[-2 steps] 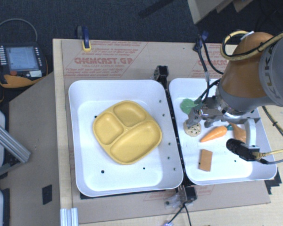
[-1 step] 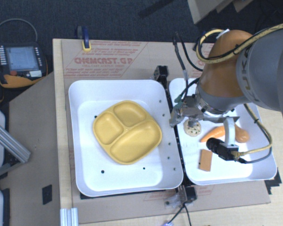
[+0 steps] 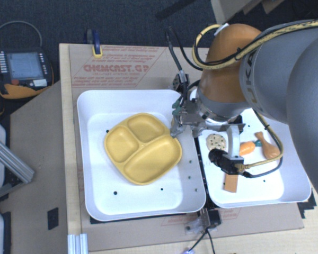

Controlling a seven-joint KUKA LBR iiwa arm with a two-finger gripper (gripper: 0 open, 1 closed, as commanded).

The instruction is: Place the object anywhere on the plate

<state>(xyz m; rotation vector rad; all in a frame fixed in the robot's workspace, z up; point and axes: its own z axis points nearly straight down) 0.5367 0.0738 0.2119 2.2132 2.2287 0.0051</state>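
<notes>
A yellow plate (image 3: 143, 148) with three compartments lies in the left white bin (image 3: 95, 194). My gripper (image 3: 176, 126) hangs over the right rim of that bin, just off the plate's upper right edge, under the orange-banded wrist (image 3: 230, 62). I see nothing in it. In the right bin (image 3: 270, 192) lie a speckled round cookie (image 3: 216, 140), a small orange piece (image 3: 246, 147), a brown wooden piece (image 3: 268, 147) and a tan block (image 3: 231, 183). The arm hides the upper part of the right bin.
A black cable fitting (image 3: 222, 160) on the arm hangs over the right bin, beside the cookie. Both bins rest on a cardboard sheet (image 3: 127, 62). A handheld control pendant (image 3: 21, 70) lies at far left, off the bench.
</notes>
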